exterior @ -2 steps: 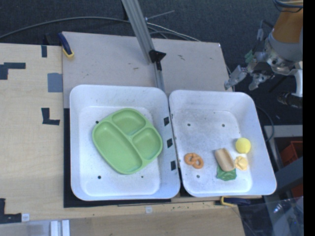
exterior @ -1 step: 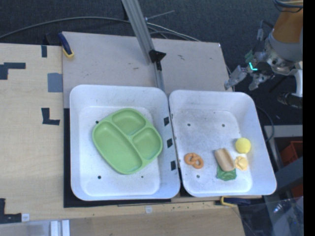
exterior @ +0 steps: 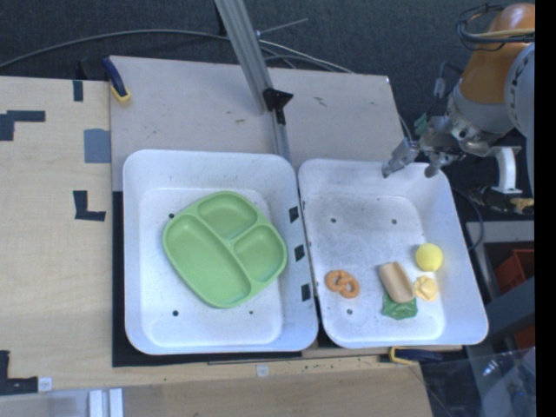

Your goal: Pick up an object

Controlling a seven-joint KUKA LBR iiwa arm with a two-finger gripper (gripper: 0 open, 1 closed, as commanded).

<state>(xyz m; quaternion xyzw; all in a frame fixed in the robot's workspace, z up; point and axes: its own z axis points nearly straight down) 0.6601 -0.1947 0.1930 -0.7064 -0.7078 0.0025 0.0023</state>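
The candidates for picking sit crowded in the near right corner of the right-hand shallow white bin [exterior: 347, 189]: a small yellow ball [exterior: 428, 256], a pale yellow lumpy piece [exterior: 425, 287] just beside it, a tan bread-like roll [exterior: 395, 280] lying on a green leafy scrap [exterior: 400, 307], and an orange pretzel-shaped ring [exterior: 342, 283] a little apart to the left. We judge the crowding the main hazard: a descent aimed at the roll could catch the scrap or nudge the ball, which would roll away. The bin wall close by could block one side of the gripper [exterior: 412, 157], which hangs released, holding nothing, over the far rim, well apart from them. The green plastic compartment plate [exterior: 225, 248] in the left-hand white bin [exterior: 139, 233] on the worktop [exterior: 52, 215] poses no hindrance.
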